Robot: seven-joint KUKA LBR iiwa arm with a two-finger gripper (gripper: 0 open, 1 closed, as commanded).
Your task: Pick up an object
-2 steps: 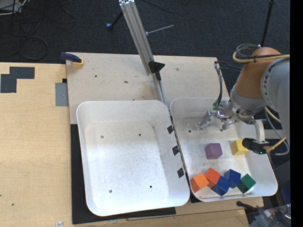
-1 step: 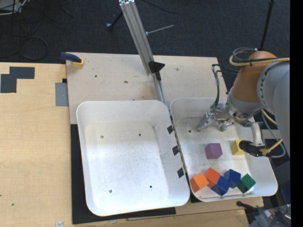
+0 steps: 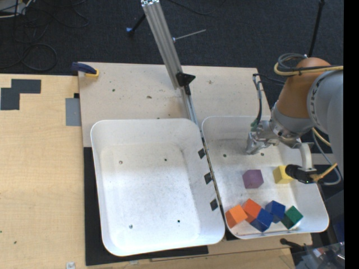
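Purple cube (image 3: 253, 178) just below the claw (image 3: 255, 145); claw's opening impossible to tell.

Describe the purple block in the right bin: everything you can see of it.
The purple block is a small cube of plain, matte, muted violet, resting flat on the floor of the right bin. It sits alone near the bin's middle, touching nothing else. The gripper is above it in the picture, apart from it.

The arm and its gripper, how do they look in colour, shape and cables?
The arm is a thick, rounded grey body with an orange band above the wrist. Yellow and dark cables loop over the band. The gripper is small, metallic grey.
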